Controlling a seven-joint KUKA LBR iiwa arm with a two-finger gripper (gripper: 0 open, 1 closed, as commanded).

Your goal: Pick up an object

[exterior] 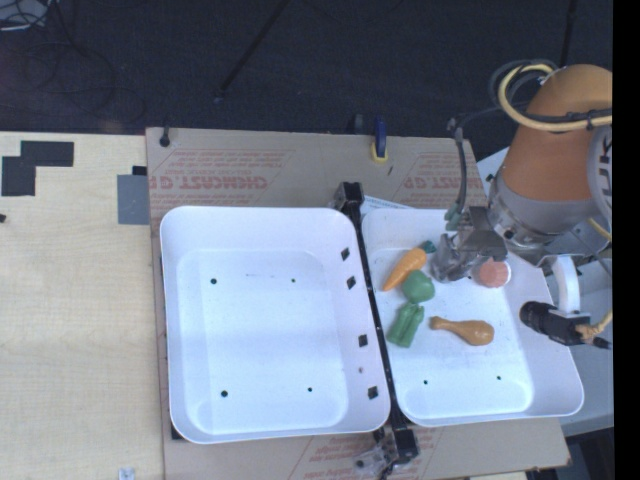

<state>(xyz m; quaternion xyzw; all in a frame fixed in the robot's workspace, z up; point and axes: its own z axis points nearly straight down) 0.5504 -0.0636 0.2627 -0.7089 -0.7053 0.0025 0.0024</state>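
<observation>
Camera view, right bin point(560, 393): toy carrot point(405, 267), green pepper point(418, 288), green cucumber point(405, 325), tan drumstick point(464, 329) toward centre, just left of and below gripper point(455, 261). Pink ball point(492, 274) just right of gripper. Cannot tell finger state. Left bin point(180, 268) alongside, on cardboard-covered bench point(250, 173); dark floor beyond.

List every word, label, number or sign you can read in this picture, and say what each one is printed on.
Red lettering on the brown board behind the bins: printed upside down and blurred, not readable for certain.
Red lettering on the same board at its front edge: cut off and too small to read.
Dark letters on the arm at the right edge: cut off, not readable.
Nothing else carries text.
</observation>
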